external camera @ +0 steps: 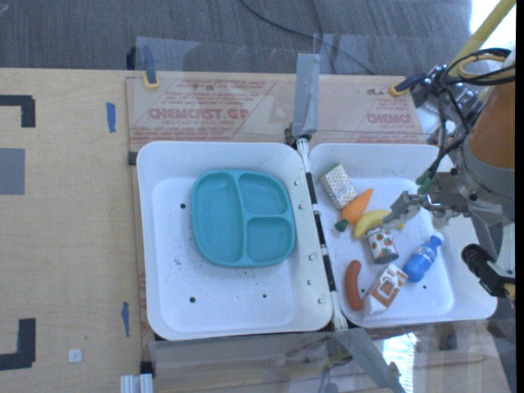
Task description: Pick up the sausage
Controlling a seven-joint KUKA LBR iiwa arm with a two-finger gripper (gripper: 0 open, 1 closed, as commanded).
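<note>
The grey two-finger tool, grip state unclear, hovers near a yellow banana, well apart from the reddish-brown sausage crowded by a small carton, risking a wrong grab.

- The sausage lies near the right bin's left wall, with bare floor above it and to its left.
- A carton sits just beside its right side.
- A can, banana and bottle crowd the bin's middle.
- The gripper hangs over the banana's right end.
</note>
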